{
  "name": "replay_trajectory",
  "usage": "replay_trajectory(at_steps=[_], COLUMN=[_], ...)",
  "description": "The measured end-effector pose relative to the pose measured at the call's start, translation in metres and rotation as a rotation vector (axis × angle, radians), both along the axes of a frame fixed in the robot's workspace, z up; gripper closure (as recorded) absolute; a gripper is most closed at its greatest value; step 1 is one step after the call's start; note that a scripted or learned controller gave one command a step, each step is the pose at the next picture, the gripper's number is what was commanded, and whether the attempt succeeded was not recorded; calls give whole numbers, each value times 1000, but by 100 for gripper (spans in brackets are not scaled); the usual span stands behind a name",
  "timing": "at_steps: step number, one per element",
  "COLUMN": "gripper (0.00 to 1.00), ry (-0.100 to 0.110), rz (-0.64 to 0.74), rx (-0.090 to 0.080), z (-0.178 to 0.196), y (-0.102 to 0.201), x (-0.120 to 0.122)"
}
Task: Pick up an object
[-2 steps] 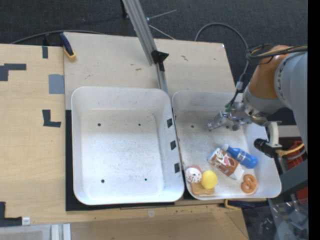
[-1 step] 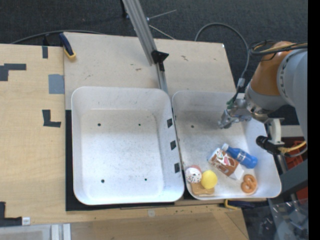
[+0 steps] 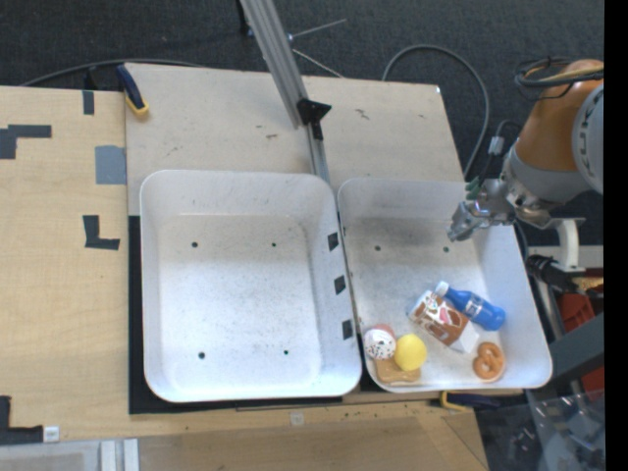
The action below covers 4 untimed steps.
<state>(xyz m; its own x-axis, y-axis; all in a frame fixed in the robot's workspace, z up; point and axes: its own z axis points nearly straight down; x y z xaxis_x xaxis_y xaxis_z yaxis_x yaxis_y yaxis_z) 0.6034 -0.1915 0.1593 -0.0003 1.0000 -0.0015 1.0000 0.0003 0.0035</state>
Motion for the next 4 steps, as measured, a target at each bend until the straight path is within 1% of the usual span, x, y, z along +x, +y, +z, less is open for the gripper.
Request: replay_trajectory(at_steps=[1,2,3,4], gripper=[100,100,100,100], ry=[0,-1,0,5], rz=[1,2,1,4], rx=[0,0,0,3], z=[44,93,127,119], y=[-4,-6,-5,43], x=[4,14,15,7])
